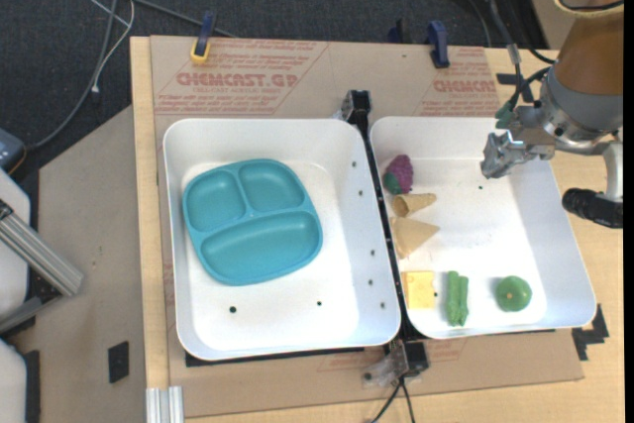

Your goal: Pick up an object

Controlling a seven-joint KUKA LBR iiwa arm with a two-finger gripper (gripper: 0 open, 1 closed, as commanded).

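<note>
The claw (pixel 498 157) hung over the right bin (pixel 555 233), well apart from the purple toy (pixel 398 173) to its left, fingers seemingly closed on nothing.

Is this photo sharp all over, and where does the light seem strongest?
In the camera view, the teal divided plastic plate and the small toy foods look crisp; the grey arm's gripper is a little soft. Light falls evenly on the two white bins, bright without harsh glare, with faint shadows beside the purple lumpy toy.
</note>
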